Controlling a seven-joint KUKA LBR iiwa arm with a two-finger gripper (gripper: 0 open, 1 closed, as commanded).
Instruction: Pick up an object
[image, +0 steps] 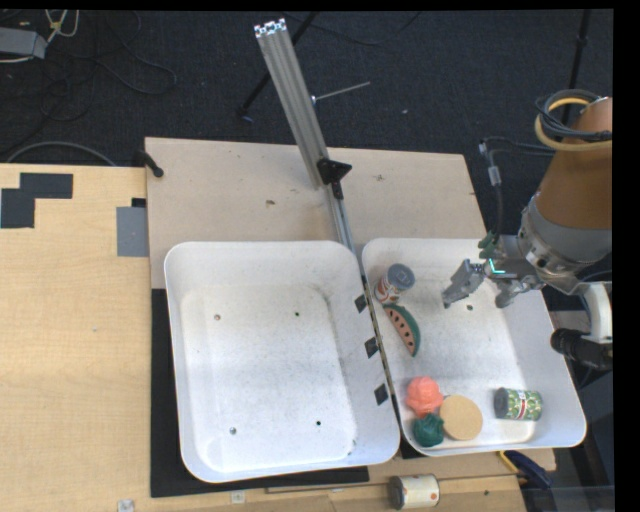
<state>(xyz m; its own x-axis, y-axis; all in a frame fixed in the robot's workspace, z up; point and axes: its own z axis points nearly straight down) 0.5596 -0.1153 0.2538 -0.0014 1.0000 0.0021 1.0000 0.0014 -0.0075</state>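
Two spread fingers: hand (487, 290) over bare bin (470, 345) floor.

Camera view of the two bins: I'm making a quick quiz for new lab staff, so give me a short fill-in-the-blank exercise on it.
1. All the objects lie in the ____ bin.
2. The watermelon slice has a ____ rind.
3. The small can lies on its ____.
4. The hand hovers over the bin's ____ half.

Missing words: right; green; side; far
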